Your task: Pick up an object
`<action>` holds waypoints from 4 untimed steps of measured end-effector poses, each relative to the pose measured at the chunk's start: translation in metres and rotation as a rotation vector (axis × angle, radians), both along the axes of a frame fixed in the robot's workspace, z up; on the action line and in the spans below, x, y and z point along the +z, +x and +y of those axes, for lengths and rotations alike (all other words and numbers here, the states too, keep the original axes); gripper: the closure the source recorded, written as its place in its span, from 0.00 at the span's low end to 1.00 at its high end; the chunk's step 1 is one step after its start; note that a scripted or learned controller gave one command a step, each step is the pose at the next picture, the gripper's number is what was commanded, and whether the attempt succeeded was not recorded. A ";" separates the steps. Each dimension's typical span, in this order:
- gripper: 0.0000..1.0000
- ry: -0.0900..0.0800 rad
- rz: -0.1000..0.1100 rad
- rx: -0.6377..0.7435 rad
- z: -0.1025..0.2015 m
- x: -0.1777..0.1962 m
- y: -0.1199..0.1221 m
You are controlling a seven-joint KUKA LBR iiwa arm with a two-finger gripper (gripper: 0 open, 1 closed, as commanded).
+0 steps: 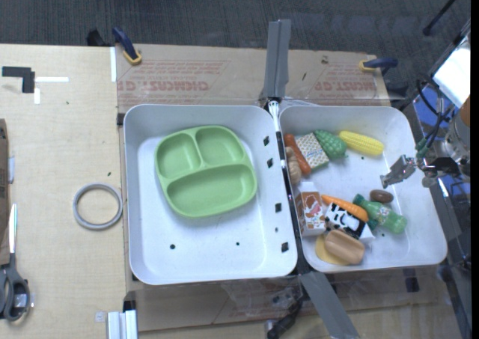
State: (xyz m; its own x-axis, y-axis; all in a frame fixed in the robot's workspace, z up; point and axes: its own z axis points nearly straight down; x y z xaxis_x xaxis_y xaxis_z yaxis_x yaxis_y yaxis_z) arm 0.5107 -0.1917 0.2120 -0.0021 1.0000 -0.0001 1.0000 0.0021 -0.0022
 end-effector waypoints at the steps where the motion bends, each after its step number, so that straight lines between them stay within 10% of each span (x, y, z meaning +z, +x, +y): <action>1: 0.00 0.000 0.001 0.116 0.030 -0.042 0.032; 2: 0.00 -0.007 -0.034 0.234 0.033 -0.105 -0.022; 3: 1.00 -0.011 -0.036 0.231 0.031 -0.096 -0.021; 4: 1.00 0.000 -0.001 0.133 0.080 -0.001 0.023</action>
